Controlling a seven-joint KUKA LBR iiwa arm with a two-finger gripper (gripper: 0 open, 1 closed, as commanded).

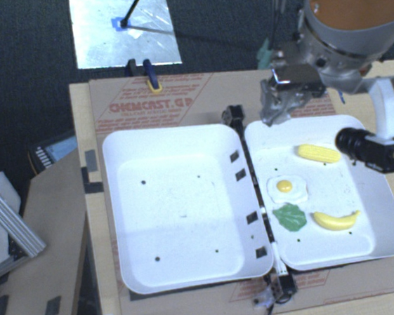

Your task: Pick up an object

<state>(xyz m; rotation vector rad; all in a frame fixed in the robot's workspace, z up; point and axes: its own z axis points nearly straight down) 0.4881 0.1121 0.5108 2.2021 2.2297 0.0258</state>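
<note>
Nearest the camera, a yellow banana (336,221) lies in the right white bin (386,237), toward its front edge. Using the fried egg toy (287,188) as landmark: a green leafy piece (290,217) sits just in front of the egg, nearly touching it; the banana is beside that leaf, away from the left white bin (178,205); a yellow corn cob (318,153) lies behind the egg. Beyond the egg, over the bin's back rim, hangs the claw (277,112), holding nothing visible; whether its fingers are parted cannot be told. Both bins rest on a cardboard-covered surface (155,98).
</note>
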